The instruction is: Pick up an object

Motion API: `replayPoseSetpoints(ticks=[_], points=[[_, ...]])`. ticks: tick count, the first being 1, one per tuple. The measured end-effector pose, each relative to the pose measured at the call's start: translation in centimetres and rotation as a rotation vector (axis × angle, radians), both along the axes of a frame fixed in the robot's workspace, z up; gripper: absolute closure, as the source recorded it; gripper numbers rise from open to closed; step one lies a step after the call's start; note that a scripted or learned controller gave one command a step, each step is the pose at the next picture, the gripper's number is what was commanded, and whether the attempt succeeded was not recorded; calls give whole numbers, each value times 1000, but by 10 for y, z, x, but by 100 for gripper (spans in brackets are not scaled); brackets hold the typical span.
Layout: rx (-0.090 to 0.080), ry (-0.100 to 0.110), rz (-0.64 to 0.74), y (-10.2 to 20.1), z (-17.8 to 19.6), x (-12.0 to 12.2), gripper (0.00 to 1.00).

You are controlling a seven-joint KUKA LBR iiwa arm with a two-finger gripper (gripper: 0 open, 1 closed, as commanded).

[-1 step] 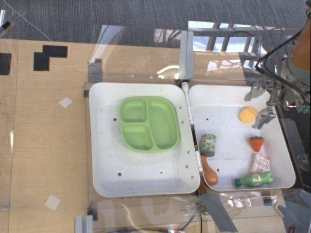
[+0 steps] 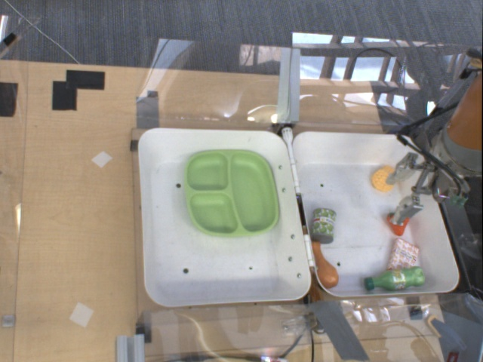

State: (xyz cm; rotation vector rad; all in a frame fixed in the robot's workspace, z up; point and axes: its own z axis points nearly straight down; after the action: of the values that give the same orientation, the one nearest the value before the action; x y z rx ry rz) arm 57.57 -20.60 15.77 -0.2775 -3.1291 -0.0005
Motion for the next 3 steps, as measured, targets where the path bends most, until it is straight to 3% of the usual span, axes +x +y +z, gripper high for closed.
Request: replayPoseSetpoints(ticks=[1, 2, 3], points=[[-1, -13, -220, 31, -69, 19, 0], [1, -12, -195, 91, -67, -70, 0], [-2, -33, -189, 91, -53, -63, 100]])
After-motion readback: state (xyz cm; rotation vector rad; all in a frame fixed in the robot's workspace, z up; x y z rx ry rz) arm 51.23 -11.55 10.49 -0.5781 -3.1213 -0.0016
